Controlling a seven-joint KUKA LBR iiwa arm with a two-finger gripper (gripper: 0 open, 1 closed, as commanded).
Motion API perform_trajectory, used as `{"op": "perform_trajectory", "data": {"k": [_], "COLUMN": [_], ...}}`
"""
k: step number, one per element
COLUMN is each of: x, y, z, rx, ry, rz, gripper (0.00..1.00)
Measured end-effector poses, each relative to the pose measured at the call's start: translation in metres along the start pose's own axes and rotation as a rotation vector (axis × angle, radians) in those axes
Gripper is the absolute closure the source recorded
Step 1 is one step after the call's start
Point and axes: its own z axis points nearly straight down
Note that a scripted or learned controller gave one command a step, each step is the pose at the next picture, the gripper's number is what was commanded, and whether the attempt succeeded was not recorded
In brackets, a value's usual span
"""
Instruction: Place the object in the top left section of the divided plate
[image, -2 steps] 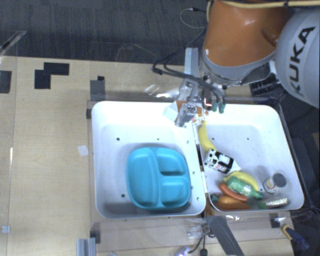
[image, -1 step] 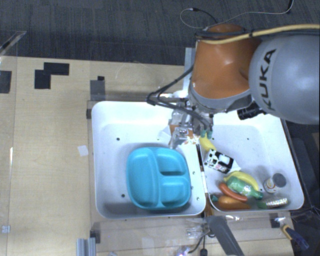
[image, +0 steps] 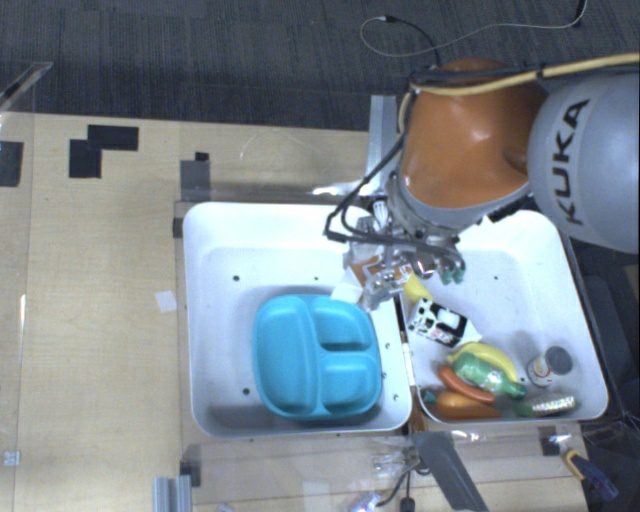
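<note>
Several toys (image: 484, 378) crowd the right bin (image: 575, 300) beside the gripper (image: 400, 275).

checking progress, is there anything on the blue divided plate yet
No, all the sections of the blue divided plate show bare blue, and the toys sit in the right bin.

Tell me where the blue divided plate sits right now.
The blue divided plate lies in the left bin, toward its near right corner, beside the wall shared with the right bin.
</note>
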Motion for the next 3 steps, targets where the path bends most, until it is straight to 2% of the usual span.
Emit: {"op": "perform_trajectory", "data": {"k": [1,2,3], "x": [0.004,-0.003,-0.029], "y": [0.001,-0.011,0.015], "z": [-0.003,-0.003,-0.002], "rx": [0.000,-0.001,-0.003], "ry": [-0.002,-0.001,-0.002], "rz": [-0.453,-1.005,-1.343], "gripper": [1.00,1.00,1.00]}}
